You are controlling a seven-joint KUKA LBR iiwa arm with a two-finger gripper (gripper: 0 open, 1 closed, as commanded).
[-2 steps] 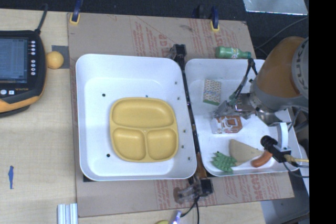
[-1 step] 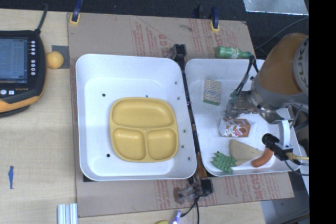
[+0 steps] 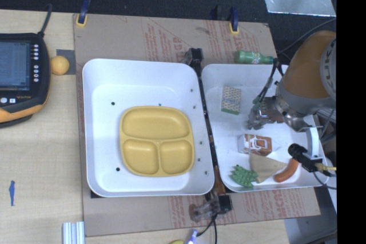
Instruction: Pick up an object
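My gripper (image 3: 257,118) hangs over the middle of the right bin (image 3: 213,123), with the grey arm and its orange band coming in from the right. Just below it lies a small brown and white carton (image 3: 255,144). To its upper left rests a pale checkered packet (image 3: 231,99). Along the near wall of that bin sit a green leafy toy (image 3: 244,175), a tan wedge (image 3: 266,167) and a red-orange sausage (image 3: 285,171). I see nothing between the gripper's tips.
The left bin (image 3: 100,123) holds a yellow divided plate (image 3: 156,140). A green bottle (image 3: 253,57) lies just beyond the right bin's far rim. A handheld pendant (image 3: 20,77) and an orange ball (image 3: 59,64) sit on the bench at left.
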